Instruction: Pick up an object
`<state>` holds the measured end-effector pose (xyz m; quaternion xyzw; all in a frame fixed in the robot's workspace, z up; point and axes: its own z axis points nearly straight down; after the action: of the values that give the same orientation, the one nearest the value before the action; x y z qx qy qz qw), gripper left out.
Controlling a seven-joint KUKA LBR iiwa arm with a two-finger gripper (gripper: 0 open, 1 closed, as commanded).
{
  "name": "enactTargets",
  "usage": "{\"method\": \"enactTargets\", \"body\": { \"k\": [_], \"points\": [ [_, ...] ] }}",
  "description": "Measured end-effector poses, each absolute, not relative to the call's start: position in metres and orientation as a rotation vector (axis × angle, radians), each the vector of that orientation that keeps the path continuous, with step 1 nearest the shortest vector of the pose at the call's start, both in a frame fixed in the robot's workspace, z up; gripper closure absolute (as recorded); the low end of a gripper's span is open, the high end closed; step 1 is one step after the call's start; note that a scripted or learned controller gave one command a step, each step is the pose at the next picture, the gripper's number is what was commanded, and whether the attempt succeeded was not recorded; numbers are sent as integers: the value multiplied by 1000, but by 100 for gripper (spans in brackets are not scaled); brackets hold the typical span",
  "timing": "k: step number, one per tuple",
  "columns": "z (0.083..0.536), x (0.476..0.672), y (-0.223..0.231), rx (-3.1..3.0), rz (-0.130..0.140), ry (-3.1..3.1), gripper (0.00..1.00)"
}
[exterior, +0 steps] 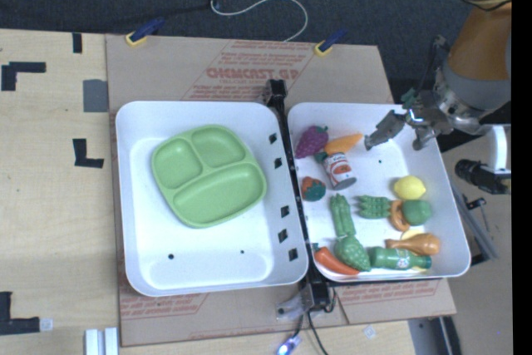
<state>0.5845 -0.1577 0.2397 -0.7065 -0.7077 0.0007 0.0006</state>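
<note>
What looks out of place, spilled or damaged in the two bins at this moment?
Nothing stands out. The toy foods lie jumbled in the right bin, and the small can lies on its side among them, but nothing has spilled over a rim. The green divided plate sits flat in the left bin. No damage shows.

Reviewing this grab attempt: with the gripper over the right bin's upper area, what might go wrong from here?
Two risks. The toys in the right bin lie crowded, so closing on the lemon may also catch the green piece touching it, or knock both aside. The small can lies close to the purple grapes and the carrot, so a slanted descent by the open gripper may nudge it away rather than trap it.
</note>
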Motion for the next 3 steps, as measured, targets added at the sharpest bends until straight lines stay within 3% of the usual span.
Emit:
{"method": "enactTargets", "body": {
  "k": [1,2,3],
  "points": [
    [334,522,-44,-2207,-12,-2237,0],
    [380,482,7,-2212,-5,-2231,0],
    [387,484,4,-2216,3,-2225,100]
  ]
}}
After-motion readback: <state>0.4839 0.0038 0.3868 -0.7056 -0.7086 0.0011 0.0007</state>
